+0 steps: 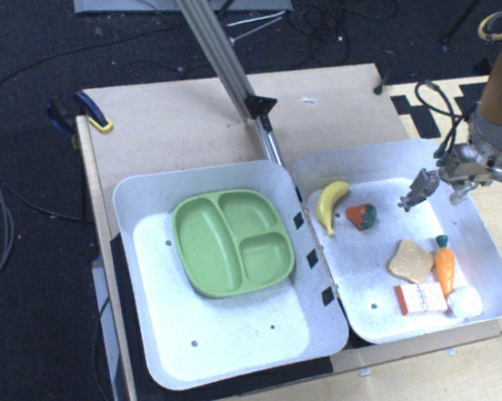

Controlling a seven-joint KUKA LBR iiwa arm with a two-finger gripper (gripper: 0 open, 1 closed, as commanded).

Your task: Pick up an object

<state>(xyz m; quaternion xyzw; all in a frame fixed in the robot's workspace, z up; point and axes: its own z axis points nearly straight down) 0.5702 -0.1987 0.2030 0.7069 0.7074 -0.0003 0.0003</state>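
Green, three-welled plate [234, 242] sits alone in the left bin [164, 344], out of the way. In the right bin [387, 326] a banana [330, 204] and a red-and-green toy [361, 216] lie far-left, while a tan bread piece [411, 262], carrot [445, 270], red-white box [420, 298] and white ball [466, 302] cluster near-right, well apart for picking. Gripper [418, 191] hangs beside the red toy, nothing visibly in it; I cannot tell how it is set.

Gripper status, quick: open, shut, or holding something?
Gripper: fingers too small and blurred to tell; no object visible between them. It hangs above the right bin, right of the strawberry.
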